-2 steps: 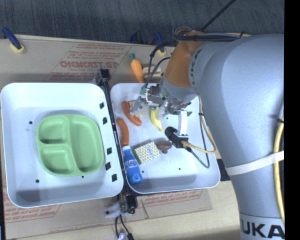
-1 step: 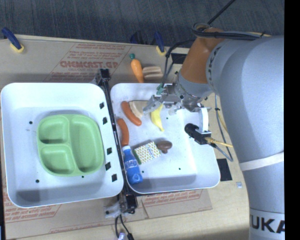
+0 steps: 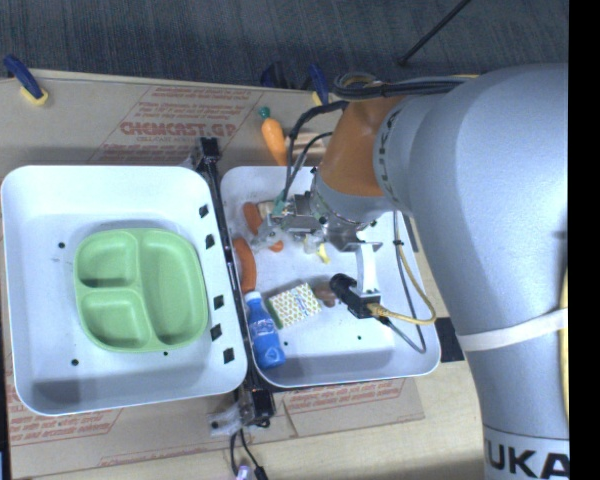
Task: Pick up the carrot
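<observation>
Carrot (image 3: 273,140) lies outside the bins; hand (image 3: 280,218) perhaps empty.

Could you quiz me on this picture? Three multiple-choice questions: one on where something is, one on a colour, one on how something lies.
1. Where is the carrot?
A. in the left bin
B. on the cardboard behind the right bin
C. on the tray

2. What colour is the tray?
A. green
B. red
C. black

3. How is the blue bottle placed?
A. standing upright
B. lying on its side
C. hanging from the end effector

Answers: 1 B, it lies outside the bin's rim; 2 A, pale green; 3 B, it lies flat by the bin's left wall.
</observation>
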### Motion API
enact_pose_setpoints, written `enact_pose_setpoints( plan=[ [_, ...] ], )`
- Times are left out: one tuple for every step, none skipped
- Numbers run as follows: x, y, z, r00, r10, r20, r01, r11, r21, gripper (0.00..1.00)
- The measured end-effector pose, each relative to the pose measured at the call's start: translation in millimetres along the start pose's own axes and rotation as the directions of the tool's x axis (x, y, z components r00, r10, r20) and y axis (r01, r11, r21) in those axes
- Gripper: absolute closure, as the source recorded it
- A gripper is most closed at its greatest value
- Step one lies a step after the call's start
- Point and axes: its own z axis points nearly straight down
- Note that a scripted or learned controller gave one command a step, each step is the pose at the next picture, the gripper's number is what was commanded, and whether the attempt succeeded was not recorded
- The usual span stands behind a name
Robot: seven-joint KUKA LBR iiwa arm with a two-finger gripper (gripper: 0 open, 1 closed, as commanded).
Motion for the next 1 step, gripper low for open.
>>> enact_pose_setpoints(
  plan=[
    [-53.6,59.2,-45.0,0.995,-0.098,0.001,0.098,0.995,-0.004,0.0]
  ],
)
